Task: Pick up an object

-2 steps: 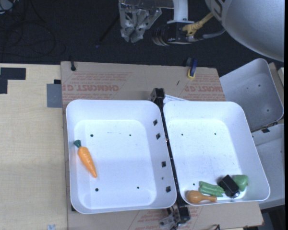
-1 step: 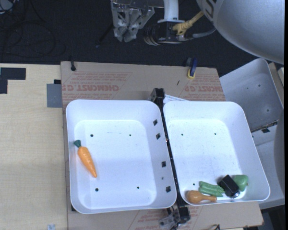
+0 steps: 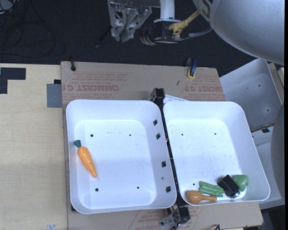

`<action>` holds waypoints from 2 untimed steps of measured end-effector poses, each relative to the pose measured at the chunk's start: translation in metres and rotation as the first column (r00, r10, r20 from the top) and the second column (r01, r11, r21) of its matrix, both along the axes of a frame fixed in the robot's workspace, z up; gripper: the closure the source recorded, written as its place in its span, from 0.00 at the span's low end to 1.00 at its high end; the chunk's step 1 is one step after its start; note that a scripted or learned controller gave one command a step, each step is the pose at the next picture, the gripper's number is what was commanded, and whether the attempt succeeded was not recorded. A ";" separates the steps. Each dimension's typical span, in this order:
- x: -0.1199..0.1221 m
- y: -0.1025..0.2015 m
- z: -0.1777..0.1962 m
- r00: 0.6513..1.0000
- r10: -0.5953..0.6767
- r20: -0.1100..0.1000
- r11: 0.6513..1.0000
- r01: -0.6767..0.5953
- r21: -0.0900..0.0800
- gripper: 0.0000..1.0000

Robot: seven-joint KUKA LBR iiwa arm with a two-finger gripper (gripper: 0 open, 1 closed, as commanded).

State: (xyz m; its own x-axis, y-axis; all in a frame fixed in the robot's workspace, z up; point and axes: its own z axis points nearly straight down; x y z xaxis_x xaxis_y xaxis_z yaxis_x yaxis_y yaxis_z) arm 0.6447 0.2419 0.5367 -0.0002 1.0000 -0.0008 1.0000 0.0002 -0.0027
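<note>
- Carrot (image 3: 87, 161): your likeliest target lies alone in the left bin (image 3: 110, 110), against its left wall, well below and slightly left of the gripper (image 3: 127, 30), which hangs beyond the bins' far edge.
- You cannot tell whether the jaws are apart or together; nothing shows between them.
- Expect a finger to strike the wall beside the carrot.
- Far right of the jaws, the right bin (image 3: 201, 110) crowds a black block (image 3: 229, 185), green pieces (image 3: 212, 189) and a tan piece (image 3: 198, 197) into its corner; you risk a jammed or double grab.
</note>
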 end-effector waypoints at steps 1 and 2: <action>-0.001 0.002 0.000 1.000 0.005 0.000 1.000 -0.005 0.000 1.00; -0.001 0.002 0.000 1.000 0.005 0.000 1.000 -0.005 0.000 1.00</action>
